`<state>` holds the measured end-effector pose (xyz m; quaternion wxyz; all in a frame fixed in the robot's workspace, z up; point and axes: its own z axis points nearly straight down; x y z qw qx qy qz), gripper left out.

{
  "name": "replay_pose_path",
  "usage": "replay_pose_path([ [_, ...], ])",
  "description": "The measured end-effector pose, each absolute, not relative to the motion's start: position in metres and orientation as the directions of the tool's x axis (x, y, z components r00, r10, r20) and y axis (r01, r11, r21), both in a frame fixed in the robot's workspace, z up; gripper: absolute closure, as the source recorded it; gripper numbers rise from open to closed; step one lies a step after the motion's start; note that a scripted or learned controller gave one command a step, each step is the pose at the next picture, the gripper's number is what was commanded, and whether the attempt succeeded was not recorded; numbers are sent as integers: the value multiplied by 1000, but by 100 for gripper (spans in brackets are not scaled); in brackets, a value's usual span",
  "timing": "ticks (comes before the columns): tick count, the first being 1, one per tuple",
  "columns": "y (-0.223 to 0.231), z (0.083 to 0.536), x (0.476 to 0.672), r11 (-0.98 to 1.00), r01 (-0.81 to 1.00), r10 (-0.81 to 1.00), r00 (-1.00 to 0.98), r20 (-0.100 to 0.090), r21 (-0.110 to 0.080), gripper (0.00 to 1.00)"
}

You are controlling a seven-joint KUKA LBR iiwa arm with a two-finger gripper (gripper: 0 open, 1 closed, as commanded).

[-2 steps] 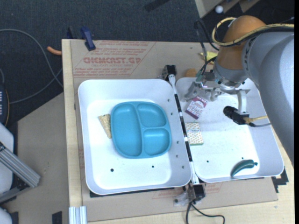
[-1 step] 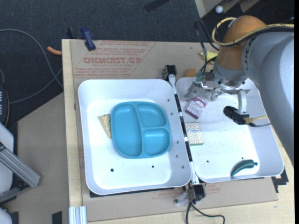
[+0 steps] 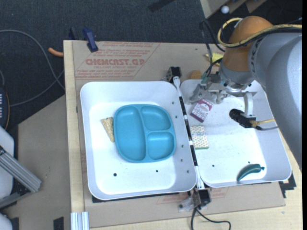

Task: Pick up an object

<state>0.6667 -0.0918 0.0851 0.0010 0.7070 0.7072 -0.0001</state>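
Overhead, the grey arm (image 3: 280,56) is cut off at the right edge and hides much of the right bin (image 3: 268,169); the left bin (image 3: 93,128) holds a blue divided plate (image 3: 144,132) partly covering a tan cracker (image 3: 107,125). Its hand (image 3: 211,92) hangs over the small pink packet (image 3: 201,110) at the right bin's far-left corner; finger opening and grip cannot be made out. Nearer lie a patterned square (image 3: 199,139) and a teal piece (image 3: 250,171).

Turquoise divided plate (image 3: 144,132), white bins (image 3: 96,176), purple-and-white packet (image 3: 201,110), green-dotted sponge (image 3: 199,139), teal curved piece (image 3: 249,172), tan cracker (image 3: 108,126)
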Motion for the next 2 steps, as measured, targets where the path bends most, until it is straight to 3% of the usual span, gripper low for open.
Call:
replay_pose_path([
  [1,-92,85,653,-1,1000,1000,1,0,-2,0],
  [2,-94,85,667,1,1000,1000,-1,-1,2,0],
])
